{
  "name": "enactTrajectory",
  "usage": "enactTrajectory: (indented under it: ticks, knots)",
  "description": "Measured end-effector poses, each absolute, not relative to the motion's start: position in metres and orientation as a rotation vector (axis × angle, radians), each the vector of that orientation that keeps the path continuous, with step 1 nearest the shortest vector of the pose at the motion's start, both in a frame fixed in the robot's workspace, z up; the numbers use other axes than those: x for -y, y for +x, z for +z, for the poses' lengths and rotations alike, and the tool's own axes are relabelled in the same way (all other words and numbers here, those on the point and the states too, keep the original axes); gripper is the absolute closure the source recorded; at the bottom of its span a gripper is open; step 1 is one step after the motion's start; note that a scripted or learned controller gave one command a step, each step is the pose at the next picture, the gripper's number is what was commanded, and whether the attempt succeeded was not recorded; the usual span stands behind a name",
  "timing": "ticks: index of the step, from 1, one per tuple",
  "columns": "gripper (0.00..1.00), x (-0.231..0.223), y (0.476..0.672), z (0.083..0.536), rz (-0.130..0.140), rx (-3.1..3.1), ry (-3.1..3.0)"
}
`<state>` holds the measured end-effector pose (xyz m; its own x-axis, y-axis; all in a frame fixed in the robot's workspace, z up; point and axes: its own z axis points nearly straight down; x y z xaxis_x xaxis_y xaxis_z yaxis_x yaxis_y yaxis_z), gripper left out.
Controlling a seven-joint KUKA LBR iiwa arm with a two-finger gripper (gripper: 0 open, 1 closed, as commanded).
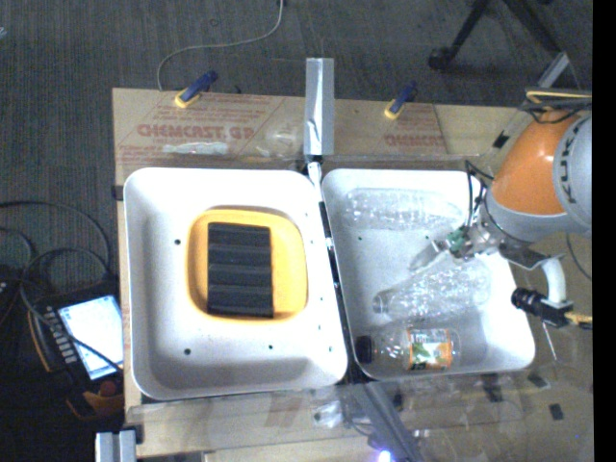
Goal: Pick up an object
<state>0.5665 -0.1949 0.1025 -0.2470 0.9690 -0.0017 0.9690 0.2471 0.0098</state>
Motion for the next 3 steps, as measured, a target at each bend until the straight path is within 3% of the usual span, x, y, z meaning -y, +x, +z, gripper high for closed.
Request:
enactTrajectory:
  ticks: [1, 2, 3]
  knots:
    - [0.00, 0.221, 0.662, 0.107, -0.025, -2.565, 1.880]
    - [0.00, 0.221, 0.586, 0.108, 0.000, -2.479, 1.936]
    - [0.00, 0.212, 0.655, 0.091, -0.050, -2.385, 2.116]
